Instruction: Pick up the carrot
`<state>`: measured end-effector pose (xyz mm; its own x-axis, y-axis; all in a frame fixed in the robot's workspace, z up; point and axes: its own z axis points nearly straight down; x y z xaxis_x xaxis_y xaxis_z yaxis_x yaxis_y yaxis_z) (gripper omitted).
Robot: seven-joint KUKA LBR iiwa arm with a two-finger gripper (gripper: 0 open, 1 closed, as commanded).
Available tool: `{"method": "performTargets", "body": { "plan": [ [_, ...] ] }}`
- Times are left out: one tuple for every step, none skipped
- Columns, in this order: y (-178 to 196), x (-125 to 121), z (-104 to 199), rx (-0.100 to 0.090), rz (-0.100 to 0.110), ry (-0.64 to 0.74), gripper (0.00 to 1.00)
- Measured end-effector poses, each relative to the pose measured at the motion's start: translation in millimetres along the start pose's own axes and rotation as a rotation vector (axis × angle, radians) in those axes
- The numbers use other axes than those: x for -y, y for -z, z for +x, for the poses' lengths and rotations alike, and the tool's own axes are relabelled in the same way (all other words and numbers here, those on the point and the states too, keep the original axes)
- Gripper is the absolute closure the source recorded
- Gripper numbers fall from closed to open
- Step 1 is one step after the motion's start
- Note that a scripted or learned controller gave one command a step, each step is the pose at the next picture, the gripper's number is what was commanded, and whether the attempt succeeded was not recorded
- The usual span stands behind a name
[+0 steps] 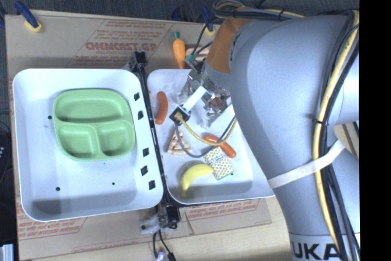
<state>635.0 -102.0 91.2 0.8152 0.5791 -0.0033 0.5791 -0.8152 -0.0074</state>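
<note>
Carrot point(178, 53): orange with a green top, lying on the printed cardboard point(116, 40) just beyond the far rim of the right bin point(244, 189), outside it.
Gripper point(206, 99): low over the far half of the right bin, near the carrot but apart from it; opening impossible to tell, nothing visibly held.
Step in hand: likely the approach, with the carrot not yet reached.
Doing it well: lift clear of the bin rim, cross it, line up across the carrot's narrow width, come down at mid-body, not the green top.
Lookalikes: sausage point(161, 107) and a small orange-red piece point(219, 144) in the bin, both to be left alone.
Risk: rim close beside the carrot, apt to block the descent or roll it away.
</note>
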Motion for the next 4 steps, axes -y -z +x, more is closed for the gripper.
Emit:
{"method": "performTargets", "body": {
  "plan": [
    [16, 3, -8, -0.001, -0.002, -0.226, 0.00],
    [26, 4, -7, 0.001, 0.003, -0.220, 1.00],
    [183, 46, -15, -0.004, -0.003, -0.362, 1.00],
    [181, 78, 17, -0.002, -0.004, -0.411, 1.00]
  ]
}}
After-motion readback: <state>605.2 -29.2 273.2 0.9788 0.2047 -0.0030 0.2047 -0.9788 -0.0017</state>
